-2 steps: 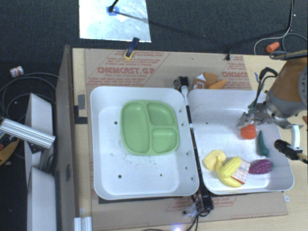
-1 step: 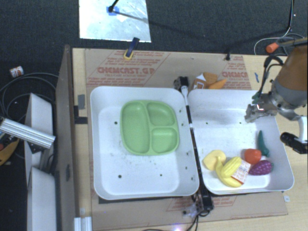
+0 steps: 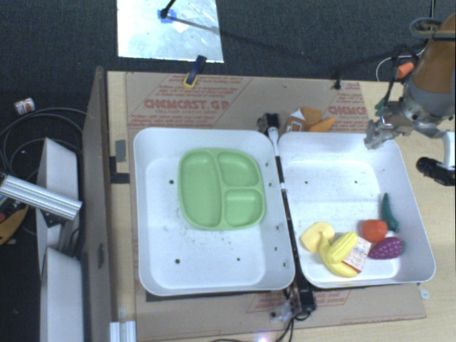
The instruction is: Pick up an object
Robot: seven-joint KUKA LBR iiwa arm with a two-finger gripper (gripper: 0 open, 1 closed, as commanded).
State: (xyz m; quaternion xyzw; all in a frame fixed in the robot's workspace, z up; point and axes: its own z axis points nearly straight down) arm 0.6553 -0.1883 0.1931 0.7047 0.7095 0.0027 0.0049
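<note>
In the right bin [image 3: 335,184] several toy foods lie bunched at the near right: a yellow corn cob [image 3: 338,251], a pale yellow piece [image 3: 315,235], a red-orange tomato [image 3: 374,229], a purple grape bunch [image 3: 387,248] and a dark green piece [image 3: 388,211]. My gripper [image 3: 375,135] hangs over the bin's far right corner, well away from the foods. Nothing shows between its fingers, and their spread is too small to make out.
A green divided plate [image 3: 220,189] rests in the left bin [image 3: 160,255]. An orange scrap [image 3: 313,120] and a small black part [image 3: 270,123] lie on the cardboard behind the bins. Cables and a grey stand crowd the left side.
</note>
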